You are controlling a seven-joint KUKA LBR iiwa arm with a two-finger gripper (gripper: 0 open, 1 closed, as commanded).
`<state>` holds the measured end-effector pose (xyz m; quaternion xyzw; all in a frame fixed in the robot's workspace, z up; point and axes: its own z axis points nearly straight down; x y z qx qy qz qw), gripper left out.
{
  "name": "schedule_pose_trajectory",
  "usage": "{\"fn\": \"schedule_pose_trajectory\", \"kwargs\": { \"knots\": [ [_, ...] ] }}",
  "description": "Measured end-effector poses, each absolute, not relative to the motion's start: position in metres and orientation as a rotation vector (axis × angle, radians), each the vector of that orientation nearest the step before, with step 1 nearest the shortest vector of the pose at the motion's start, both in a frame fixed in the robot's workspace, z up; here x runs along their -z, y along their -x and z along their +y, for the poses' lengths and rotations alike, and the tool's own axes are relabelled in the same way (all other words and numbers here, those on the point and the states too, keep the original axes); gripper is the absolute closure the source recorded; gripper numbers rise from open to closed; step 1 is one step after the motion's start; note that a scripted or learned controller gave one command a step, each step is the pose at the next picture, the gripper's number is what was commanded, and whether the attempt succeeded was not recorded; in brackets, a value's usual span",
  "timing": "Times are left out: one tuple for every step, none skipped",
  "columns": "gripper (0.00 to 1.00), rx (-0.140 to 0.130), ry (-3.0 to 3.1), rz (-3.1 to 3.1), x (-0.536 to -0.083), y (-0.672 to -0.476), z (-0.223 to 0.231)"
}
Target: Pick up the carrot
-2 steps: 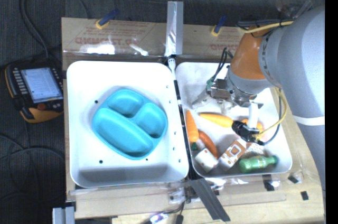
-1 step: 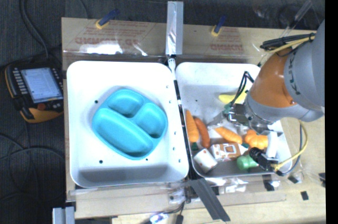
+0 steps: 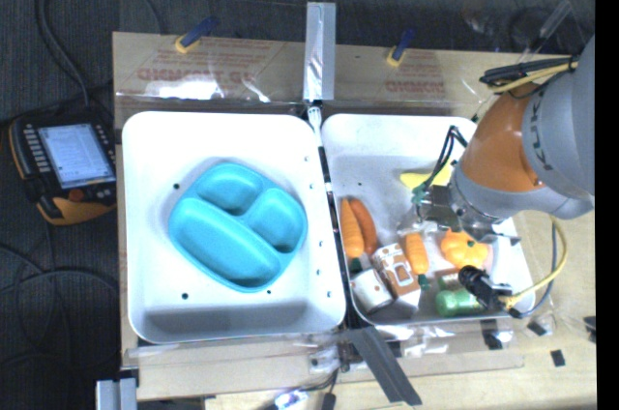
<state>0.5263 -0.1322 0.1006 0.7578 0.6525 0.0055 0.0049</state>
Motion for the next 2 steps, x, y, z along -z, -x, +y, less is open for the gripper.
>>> {"fn": "schedule_pose_trajectory", "kwargs": {
  "knots": [
    [1.00, 0.004, -2.391, 2.042, -0.114, -0.540, -0.112],
    [1.00, 0.007, -2.444, 1.973, -0.207, -0.568, -0.085]
  ]
}}
